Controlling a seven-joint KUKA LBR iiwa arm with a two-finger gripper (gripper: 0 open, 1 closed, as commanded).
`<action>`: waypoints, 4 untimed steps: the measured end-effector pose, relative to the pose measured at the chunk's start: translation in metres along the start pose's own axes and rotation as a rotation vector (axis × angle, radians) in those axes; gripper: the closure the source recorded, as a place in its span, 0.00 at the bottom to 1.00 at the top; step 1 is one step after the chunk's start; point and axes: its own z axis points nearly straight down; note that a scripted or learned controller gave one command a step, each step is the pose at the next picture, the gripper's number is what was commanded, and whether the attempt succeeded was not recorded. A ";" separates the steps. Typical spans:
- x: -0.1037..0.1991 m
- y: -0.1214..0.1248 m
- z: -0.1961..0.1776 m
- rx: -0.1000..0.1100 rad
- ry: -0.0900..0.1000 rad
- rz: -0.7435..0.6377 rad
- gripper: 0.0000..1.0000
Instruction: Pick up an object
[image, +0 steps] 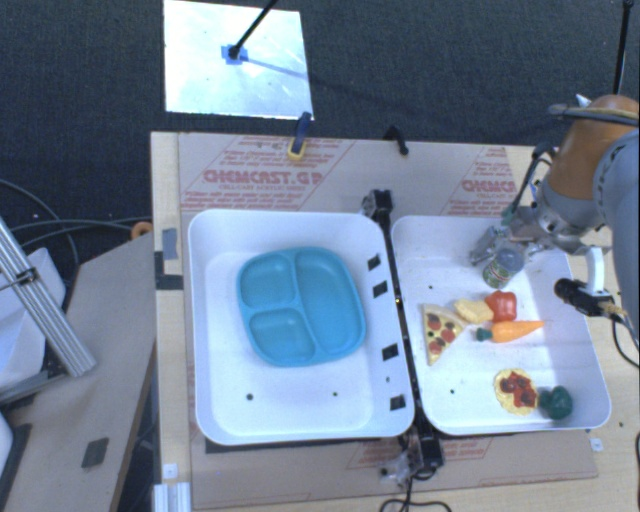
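My gripper (500, 250) hangs low over the back of the right bin (590, 400), reaching in from the right. Directly under it is a small greenish-grey can-like object (501, 270); whether it is gripped is unclear. Just in front lie a red pepper (502, 304), a yellow piece (472, 311), an orange carrot (516, 330) and a pizza slice (438, 331). Near the front of that bin sit a round pizza-like disc (515, 390) and a green broccoli-like piece (556, 402).
The left bin (215, 400) holds a blue divided plate (300, 305). A black divider with clips (392, 300) runs between the two bins. The grey arm with its orange band (595, 150) stands over the right bin's back right corner.
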 end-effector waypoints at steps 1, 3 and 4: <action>-0.001 -0.043 -0.020 0.002 -0.001 0.004 0.00; 0.000 -0.074 -0.010 -0.001 -0.001 0.003 1.00; 0.093 -0.106 0.000 0.000 0.001 -0.003 1.00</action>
